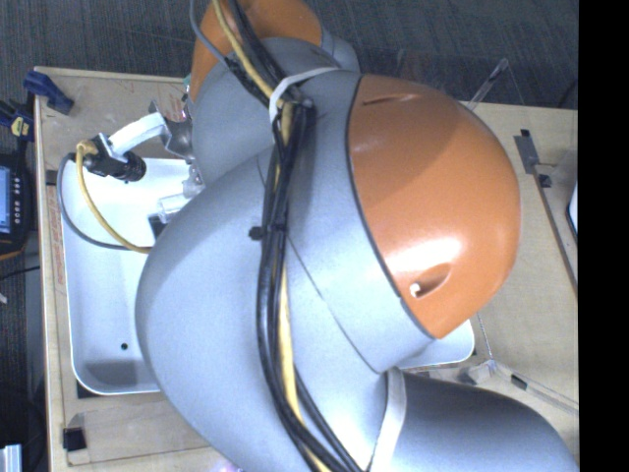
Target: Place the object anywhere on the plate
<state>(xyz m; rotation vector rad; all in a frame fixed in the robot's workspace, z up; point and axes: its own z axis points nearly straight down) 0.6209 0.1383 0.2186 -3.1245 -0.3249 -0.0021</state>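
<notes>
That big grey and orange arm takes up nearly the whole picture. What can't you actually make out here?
- Plate and object: the camera view gives no sight of them; the arm covers most of both bins.
- Claw: mostly tucked behind the arm over the left bin, so whether it is open or holding anything cannot be told.
- Right bin: just a corner peeks out beneath the orange shell.

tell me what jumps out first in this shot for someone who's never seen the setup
The arm itself: its grey body and big orange cap cover the middle and right of the view, with a black and yellow cable bundle running down its length. At far left a white bin peeks out from under it. Above the bin's upper corner sits a black fitting with a yellow wire looping down from it.
</notes>
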